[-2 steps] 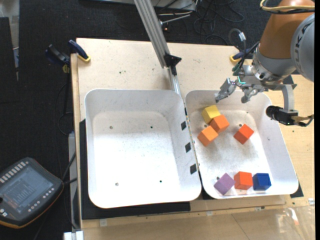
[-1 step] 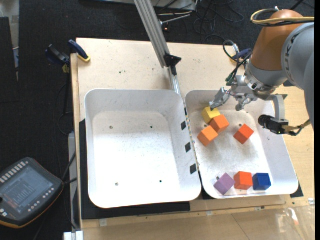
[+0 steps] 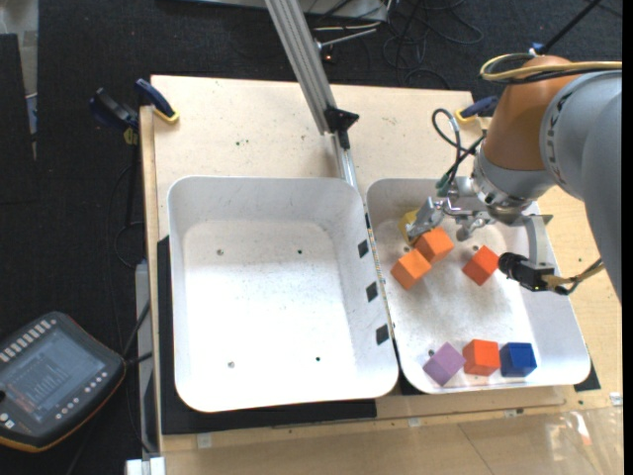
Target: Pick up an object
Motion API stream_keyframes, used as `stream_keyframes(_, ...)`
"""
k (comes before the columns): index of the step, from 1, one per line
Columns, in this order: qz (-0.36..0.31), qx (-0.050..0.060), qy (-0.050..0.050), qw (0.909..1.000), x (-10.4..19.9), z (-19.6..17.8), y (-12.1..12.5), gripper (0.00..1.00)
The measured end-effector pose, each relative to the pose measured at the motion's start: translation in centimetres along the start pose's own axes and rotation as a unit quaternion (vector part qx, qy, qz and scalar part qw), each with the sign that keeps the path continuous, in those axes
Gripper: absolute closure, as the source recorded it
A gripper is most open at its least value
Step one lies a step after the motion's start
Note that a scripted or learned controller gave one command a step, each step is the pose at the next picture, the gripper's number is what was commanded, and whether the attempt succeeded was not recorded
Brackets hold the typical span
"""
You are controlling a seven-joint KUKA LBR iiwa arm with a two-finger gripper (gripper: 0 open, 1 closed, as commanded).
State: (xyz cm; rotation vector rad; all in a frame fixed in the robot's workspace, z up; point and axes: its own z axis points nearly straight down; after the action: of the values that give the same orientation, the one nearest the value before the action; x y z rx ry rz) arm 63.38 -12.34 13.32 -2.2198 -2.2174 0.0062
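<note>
Camera view: on the speckled pale tabletop [image 3: 247, 117], two glossy, round-cornered white bins lie side by side; the right bin [image 3: 554, 339] holds matte cubes: orange ones [image 3: 433, 243], [image 3: 411, 268], [image 3: 481, 264], [image 3: 482, 356], a purple [image 3: 444, 363] and a blue [image 3: 517, 359]. The metallic claw [image 3: 447, 211] hangs just above the uppermost orange cube; whether it is clenched or released cannot be told. A yellow piece [image 3: 408, 223] is mostly hidden behind it; no writing is legible.

I see the gripper [image 3: 442, 218] low over the right bin [image 3: 554, 310], just above two touching orange blocks [image 3: 423, 255]. Third orange block [image 3: 481, 264] sits nearby. Purple block [image 3: 444, 363], orange cube [image 3: 482, 356], blue block [image 3: 517, 359] line the near rim.
</note>
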Motion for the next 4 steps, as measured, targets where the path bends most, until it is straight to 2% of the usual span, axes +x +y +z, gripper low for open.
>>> stream_keyframes(1, 0.000, -0.001, 0.000, 1.0000, 0.1, 4.1, -0.1, 0.00)
stream_keyframes(2, 0.000, -0.003, 0.000, 1.0000, 0.1, 2.8, 0.0, 1.00)
stream_keyframes(3, 0.000, -0.005, -0.001, 1.0000, -0.4, -1.6, 0.3, 1.00)
stream_keyframes(4, -0.002, -0.006, -0.001, 1.0000, -0.3, -8.0, 0.4, 1.00)
